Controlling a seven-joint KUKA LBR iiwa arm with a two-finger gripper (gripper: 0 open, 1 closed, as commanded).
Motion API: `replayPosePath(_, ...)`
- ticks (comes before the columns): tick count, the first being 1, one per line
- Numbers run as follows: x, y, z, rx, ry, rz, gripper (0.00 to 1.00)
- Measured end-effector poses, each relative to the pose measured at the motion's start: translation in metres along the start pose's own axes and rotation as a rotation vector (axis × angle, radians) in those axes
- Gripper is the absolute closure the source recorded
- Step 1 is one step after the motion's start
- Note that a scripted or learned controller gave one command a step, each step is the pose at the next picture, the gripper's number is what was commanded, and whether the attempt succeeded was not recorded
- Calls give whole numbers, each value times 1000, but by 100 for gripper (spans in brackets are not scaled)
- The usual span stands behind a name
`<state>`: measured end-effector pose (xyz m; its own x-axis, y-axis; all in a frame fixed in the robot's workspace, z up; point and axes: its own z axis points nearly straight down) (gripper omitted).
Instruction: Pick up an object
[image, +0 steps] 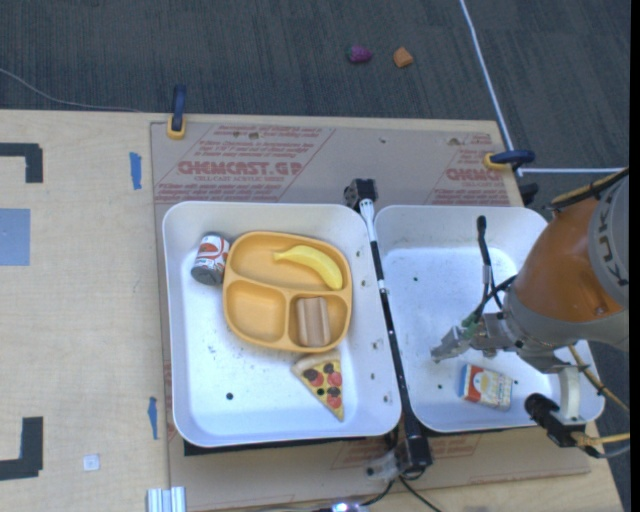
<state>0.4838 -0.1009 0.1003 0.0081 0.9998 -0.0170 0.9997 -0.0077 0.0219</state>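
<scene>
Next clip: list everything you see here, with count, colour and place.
bins: 2, white, side by side on the bench
divided plate: 1, yellow-orange, left bin
banana: 1, yellow, plate's top compartment
brown block: 1, plate's lower right compartment
can: 1, red and silver, left of plate
pizza slice: 1, left bin, below plate
small carton: 1, white and orange, right bin
clamps: 2, blue and yellow, board's top edge
arm: 1, grey and orange, over right bin
claw: 1, above right bin
</scene>
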Motion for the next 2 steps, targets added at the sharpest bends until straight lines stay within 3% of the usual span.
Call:
replayPosePath(1,1,-2,11,13,14,-6,0)
replayPosePath(2,-4,0,0,0,0,-2,100)
